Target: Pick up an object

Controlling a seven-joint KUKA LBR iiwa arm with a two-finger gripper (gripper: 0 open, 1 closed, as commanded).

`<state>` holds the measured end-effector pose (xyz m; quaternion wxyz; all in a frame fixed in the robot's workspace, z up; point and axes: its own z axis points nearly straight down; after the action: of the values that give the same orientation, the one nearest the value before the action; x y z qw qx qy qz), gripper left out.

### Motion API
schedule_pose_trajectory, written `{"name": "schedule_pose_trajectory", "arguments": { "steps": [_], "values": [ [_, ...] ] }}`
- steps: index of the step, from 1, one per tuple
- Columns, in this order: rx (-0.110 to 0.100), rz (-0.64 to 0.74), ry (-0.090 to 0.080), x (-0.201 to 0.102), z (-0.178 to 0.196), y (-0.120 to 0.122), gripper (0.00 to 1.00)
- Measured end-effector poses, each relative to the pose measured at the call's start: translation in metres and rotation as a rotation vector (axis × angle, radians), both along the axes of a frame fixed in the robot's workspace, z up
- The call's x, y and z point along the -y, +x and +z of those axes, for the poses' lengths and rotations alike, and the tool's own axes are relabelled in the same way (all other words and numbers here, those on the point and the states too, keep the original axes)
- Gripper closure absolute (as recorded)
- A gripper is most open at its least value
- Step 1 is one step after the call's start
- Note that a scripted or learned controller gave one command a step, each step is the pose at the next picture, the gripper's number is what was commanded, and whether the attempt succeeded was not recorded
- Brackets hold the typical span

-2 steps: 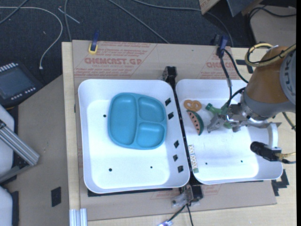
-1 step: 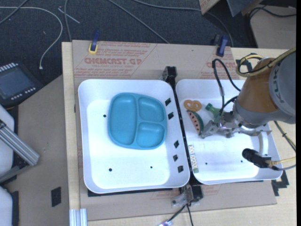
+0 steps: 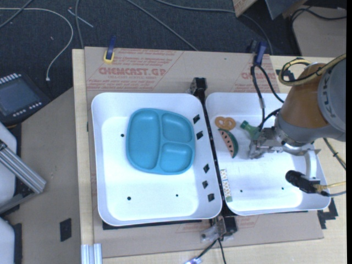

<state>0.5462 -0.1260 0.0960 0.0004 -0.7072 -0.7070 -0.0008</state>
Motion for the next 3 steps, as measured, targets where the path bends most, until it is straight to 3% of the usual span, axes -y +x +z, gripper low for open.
{"name": "schedule_pose_trajectory", "arguments": {
  "steps": [3],
  "values": [
    [0.004,0.002,-0.002,-0.008,0.145,0.012,1.0]
  ]
}}
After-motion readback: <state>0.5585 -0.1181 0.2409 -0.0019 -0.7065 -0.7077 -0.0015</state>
